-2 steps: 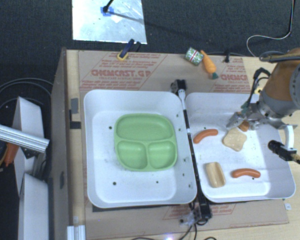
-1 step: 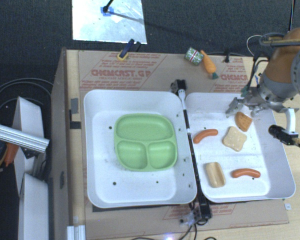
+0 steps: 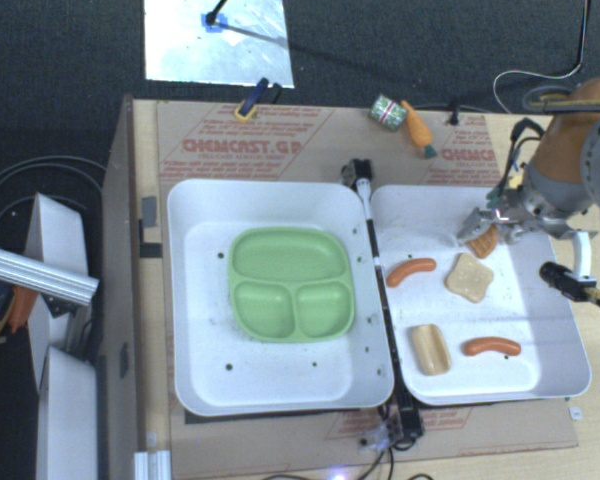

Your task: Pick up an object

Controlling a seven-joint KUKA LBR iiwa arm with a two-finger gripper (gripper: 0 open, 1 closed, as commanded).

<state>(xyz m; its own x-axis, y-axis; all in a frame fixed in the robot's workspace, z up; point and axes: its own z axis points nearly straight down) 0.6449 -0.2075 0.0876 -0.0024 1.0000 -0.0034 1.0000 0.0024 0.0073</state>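
Observation:
My gripper (image 3: 487,230) hangs over the back of the right bin (image 3: 555,373), reaching in from the right. A small orange-brown food piece (image 3: 484,242) sits between its grey fingers, so the gripper is shut on it. Below it in the same bin lie a pale bread slice (image 3: 469,278), a red-orange sausage (image 3: 411,270), a tan bun (image 3: 430,349) and a second sausage (image 3: 492,347). The left bin (image 3: 195,268) holds a green divided plate (image 3: 291,282).
Behind the bins, on the cardboard, lie a small green can (image 3: 388,111) and a toy carrot (image 3: 418,128). A black divider with clips (image 3: 372,258) runs between the two bins. A yellow-and-blue clamp (image 3: 254,100) sits at the cardboard's back edge.

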